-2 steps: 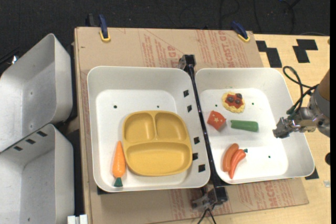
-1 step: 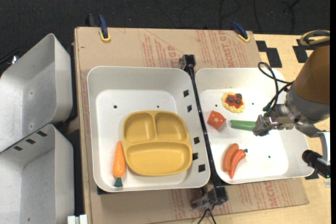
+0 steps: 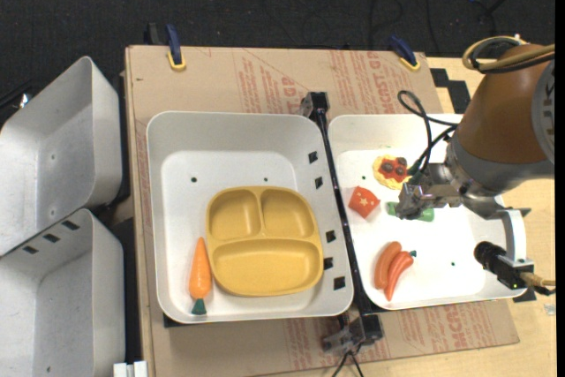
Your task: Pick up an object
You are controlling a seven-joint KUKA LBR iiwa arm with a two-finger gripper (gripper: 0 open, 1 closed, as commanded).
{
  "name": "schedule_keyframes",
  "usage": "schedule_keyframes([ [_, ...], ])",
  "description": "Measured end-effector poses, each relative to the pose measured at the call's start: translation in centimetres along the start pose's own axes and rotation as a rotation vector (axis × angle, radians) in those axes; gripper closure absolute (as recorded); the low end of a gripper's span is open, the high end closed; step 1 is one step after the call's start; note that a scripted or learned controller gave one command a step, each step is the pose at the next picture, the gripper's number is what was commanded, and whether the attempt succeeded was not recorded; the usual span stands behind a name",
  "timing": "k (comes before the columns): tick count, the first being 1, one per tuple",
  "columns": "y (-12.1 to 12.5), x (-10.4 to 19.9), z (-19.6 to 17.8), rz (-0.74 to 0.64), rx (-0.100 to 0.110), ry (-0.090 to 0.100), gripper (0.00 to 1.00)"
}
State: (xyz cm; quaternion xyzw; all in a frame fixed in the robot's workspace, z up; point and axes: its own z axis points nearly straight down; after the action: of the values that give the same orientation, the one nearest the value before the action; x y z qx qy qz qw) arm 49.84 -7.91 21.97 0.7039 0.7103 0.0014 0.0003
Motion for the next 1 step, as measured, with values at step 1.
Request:
schedule_keyframes([
  [1,0.65,6.07,-1.01,0.000,0.001,0.000,1.00],
])
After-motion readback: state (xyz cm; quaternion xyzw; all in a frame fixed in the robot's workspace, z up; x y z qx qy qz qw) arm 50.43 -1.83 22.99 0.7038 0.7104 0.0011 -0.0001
